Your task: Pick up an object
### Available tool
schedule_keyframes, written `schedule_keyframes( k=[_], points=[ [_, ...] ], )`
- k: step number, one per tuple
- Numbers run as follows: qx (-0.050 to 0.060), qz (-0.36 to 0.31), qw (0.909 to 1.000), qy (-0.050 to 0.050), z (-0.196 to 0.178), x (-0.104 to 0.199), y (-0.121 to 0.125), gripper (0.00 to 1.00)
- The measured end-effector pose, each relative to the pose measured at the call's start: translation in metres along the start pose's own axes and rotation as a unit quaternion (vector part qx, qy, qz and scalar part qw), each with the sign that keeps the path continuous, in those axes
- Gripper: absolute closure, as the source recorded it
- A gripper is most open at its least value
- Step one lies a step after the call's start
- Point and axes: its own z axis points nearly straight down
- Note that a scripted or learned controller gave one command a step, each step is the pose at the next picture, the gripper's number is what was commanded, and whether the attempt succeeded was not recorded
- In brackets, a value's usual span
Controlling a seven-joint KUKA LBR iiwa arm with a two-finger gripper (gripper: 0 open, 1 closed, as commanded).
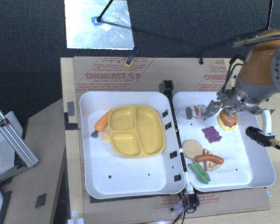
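My gripper [220,109] hangs low over the back of the right bin [259,174], reaching in from the right. A small burger [228,120] lies just under and in front of it. A grey can [193,112] lies on its side right beside it on the left. Further forward in that bin are a purple bunch of grapes [212,134], a flat tan round piece [192,148], a hot dog [210,159] and a green pod [200,172]. I see nothing lifted off the bin floor.
The left bin [94,173] holds a yellow divided plate [133,131] with a carrot [102,121] at its left rim. A black divider with clips [176,135] runs between the bins. A black part of the arm [257,135] overhangs the right bin's right side.
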Motion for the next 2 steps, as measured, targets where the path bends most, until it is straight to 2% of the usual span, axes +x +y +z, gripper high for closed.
schedule_keyframes(
  k=[1,2],
  points=[
    [0.001,0.000,1.0000,0.000,0.059,0.003,-0.008,0.00],
    [-0.005,0.000,1.0000,-0.001,0.087,0.002,-0.005,0.00]
  ],
)
